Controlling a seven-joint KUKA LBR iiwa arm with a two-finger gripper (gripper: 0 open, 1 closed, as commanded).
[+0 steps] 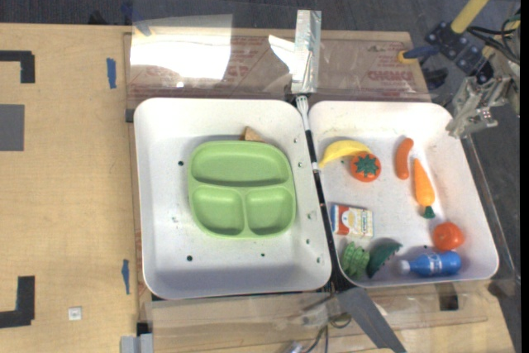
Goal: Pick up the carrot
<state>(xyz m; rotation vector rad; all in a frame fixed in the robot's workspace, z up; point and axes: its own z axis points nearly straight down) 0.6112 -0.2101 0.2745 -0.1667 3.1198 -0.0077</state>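
Camera view: two white bins side by side on the bench. Left bin [157,178] holds a green divided tray [242,188] dead center, with a small tan scrap [251,134] poking out at the tray's 12 o'clock edge. Right bin [463,153] carries the clutter. Carrot [423,184] lies at roughly 3 o'clock in that bin, orange body running near vertical, green tip at its 6 o'clock end. Red sausage [402,157] sits just beside the carrot at its 10 o'clock, apart by a thin gap. Banana [345,151] is at the bin's 10 o'clock, touching a tomato-like piece [364,166] at its 4 o'clock. Small carton [351,220] is near center-left. Two green veg pieces [369,257] at 7 o'clock. Orange ball [447,236] at 5 o'clock, just above a blue bottle [433,264] lying flat. Gripper [473,105] hangs at the bin's 2 o'clock corner, well apart from the carrot; finger state: cannot tell, too blurred and cluttered.
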